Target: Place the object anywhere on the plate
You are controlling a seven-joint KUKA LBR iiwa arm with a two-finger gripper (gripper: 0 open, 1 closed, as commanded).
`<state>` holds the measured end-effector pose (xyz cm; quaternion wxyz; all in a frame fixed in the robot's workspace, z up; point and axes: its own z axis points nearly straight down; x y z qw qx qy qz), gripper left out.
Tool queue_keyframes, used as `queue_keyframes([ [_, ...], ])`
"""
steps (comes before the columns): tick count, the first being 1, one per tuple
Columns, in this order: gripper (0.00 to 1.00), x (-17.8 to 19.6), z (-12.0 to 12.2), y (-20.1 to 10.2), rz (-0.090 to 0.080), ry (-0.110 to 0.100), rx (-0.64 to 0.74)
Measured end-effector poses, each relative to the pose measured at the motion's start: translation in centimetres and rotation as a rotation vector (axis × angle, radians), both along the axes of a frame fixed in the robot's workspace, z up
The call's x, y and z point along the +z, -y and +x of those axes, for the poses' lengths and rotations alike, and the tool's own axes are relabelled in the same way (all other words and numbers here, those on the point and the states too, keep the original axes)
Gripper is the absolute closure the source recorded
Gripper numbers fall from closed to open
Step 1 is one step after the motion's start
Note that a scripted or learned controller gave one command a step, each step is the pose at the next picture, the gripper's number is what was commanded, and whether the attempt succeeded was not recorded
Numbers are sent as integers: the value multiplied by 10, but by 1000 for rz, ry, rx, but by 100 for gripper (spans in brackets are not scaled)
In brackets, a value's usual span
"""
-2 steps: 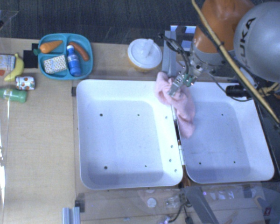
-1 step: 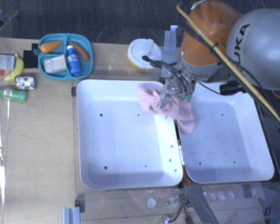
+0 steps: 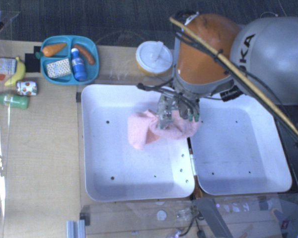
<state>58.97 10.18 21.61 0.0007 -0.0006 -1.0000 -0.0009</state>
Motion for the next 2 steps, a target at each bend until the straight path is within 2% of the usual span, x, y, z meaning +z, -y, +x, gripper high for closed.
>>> queue_keyframes([
  [1, 100, 3, -22, -47, 0, 0, 4],
  [2, 0, 3, -22, -47, 0, 1, 3],
])
